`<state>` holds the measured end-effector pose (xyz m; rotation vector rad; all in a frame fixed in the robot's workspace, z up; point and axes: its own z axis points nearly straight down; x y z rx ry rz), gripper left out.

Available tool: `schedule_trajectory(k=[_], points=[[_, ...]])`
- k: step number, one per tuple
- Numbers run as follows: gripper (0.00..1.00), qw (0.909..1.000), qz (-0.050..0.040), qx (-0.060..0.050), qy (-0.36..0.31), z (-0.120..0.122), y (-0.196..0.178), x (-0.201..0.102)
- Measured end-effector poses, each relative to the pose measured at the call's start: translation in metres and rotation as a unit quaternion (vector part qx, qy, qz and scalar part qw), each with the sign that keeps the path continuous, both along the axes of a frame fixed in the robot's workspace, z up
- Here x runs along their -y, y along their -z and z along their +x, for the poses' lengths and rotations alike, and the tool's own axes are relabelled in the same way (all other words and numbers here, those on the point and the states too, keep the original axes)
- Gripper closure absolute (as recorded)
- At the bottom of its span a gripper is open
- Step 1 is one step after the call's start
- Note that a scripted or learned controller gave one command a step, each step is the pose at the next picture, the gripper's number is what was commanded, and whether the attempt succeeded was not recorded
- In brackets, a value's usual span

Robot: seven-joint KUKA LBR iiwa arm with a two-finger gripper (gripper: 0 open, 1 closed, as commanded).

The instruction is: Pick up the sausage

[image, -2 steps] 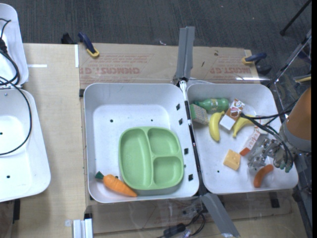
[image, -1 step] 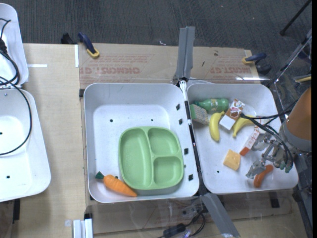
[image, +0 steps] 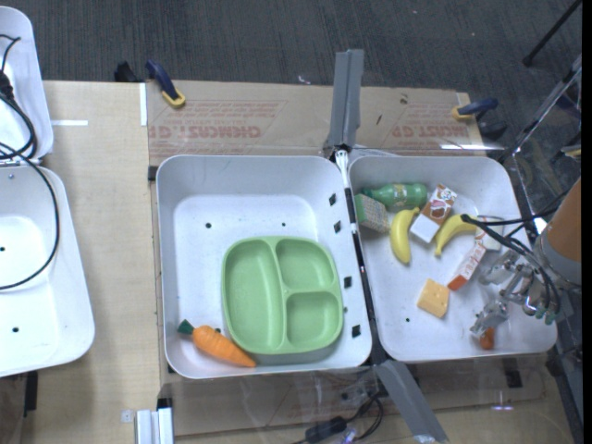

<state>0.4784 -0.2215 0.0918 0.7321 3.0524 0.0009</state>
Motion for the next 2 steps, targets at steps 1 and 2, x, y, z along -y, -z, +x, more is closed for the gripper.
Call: schedule_trajectory(k=[1, 2], points=[[1.00, 1.0000, 0.0002, 0.002, 0.001, 0.002, -0.009, -0.001], [1.00, 0.9999, -0.0003, 0.000, 0.010, 0.013, -0.134, -0.047]])
